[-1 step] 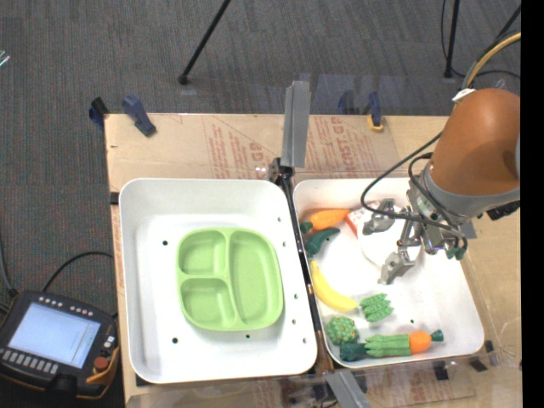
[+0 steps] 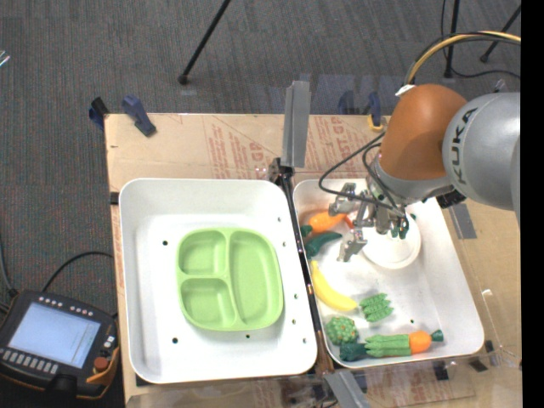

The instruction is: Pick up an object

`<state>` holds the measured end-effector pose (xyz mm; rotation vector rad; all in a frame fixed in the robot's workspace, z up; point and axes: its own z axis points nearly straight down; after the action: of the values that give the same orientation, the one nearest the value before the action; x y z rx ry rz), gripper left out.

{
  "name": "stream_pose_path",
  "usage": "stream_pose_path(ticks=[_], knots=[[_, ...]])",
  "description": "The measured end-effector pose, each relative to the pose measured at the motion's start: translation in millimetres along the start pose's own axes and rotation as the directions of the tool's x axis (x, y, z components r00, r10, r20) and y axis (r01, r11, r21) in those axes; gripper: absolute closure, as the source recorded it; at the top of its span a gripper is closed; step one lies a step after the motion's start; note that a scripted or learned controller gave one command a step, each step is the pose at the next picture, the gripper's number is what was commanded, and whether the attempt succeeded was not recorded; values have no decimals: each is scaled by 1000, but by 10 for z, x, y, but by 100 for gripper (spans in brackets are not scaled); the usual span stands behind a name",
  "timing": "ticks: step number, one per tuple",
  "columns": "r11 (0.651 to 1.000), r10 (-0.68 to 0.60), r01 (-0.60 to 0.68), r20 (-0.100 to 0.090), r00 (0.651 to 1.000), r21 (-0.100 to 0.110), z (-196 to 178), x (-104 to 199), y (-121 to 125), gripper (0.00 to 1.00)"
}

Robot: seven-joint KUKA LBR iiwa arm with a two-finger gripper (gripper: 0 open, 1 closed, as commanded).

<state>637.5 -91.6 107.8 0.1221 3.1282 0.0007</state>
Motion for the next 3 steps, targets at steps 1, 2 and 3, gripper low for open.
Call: stream_pose_path(ticks=[1, 2, 3], knots=[[993, 115, -115, 12, 993, -1, 87, 2, 46, 0], [986, 165, -165, 17, 986, -4, 78, -53, 60, 0], [975, 221, -221, -5, 975, 1, 184, -23, -22, 0]])
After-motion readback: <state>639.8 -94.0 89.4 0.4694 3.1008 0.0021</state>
